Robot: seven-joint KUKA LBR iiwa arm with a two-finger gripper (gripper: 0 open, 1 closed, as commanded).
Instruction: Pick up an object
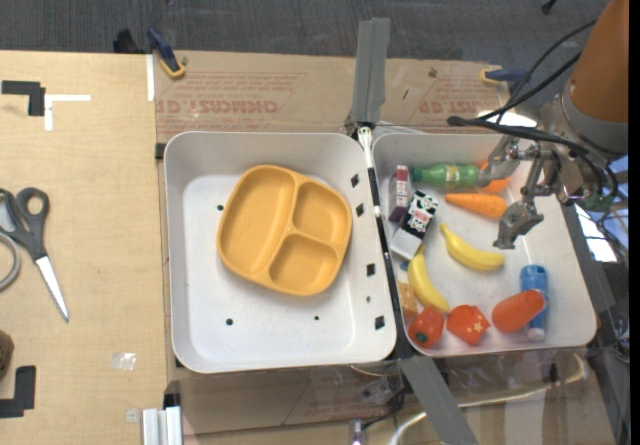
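— Over the right bin, where's the pincer?
— Hanging above, fingers grasping nothing.
— And the nearest object?
— One banana lies just beside its tip, lower left, apart from it.

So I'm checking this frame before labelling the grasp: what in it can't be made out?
- Hand: small and blurred in the camera view; open or shut cannot be told, nor whether it touches the banana below.
- Carton with cow print: its printing is too small to read.
- Blue bottle: partly covered by the orange-red toy lying against it.
- Arm: cut off by the right edge.
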